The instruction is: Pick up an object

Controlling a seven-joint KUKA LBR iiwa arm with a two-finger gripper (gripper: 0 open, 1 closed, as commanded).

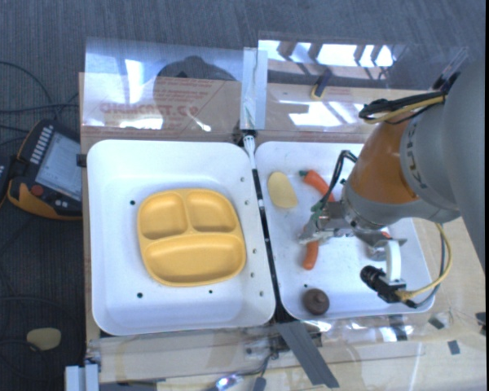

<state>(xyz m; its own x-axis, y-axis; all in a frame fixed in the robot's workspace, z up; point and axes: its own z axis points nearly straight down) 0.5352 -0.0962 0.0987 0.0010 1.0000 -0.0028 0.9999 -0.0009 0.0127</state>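
Grey gripper point(330, 225), right of centre frame; we cannot tell its state. Just below-left lies an orange carrot piece point(310, 255), long axis near vertical, in the right bin point(342, 287). Farther left sits a yellow tray point(191, 236).

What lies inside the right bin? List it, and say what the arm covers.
In the right bin: a pale yellow piece, two carrots, a brown round piece. The arm covers the bin's middle and right; anything beneath is hidden.
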